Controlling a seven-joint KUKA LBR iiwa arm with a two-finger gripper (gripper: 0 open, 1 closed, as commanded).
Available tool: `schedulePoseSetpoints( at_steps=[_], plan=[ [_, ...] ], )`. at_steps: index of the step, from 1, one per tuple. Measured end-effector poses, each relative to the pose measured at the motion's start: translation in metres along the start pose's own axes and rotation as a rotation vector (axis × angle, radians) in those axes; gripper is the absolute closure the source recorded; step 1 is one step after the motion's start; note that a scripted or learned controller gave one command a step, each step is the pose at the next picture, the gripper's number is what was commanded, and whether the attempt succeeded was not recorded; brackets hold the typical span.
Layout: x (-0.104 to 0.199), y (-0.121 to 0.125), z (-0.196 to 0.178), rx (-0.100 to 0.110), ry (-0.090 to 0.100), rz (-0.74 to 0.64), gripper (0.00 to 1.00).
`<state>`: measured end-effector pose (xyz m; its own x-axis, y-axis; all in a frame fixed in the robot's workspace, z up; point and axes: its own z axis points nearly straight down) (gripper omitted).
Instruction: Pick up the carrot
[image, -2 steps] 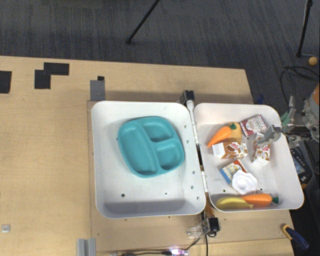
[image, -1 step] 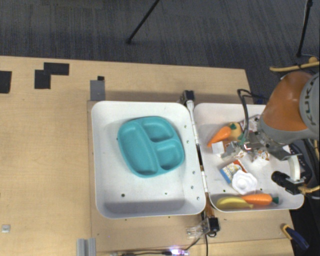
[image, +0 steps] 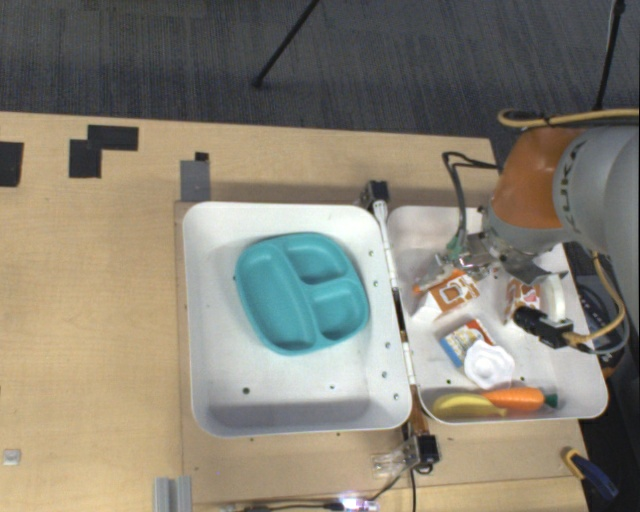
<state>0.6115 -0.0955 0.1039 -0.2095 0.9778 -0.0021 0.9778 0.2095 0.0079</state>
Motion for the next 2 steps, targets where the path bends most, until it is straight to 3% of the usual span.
schedulePoseSetpoints(
  at_steps=[1, 2],
  plan=[
    [-0.058, -0.109, -0.117, -0.003, -0.008, -0.307, 0.00],
    [0.008, -0.122, -0.070, 0.004, 0.005, -0.328, 0.00]
  ],
)
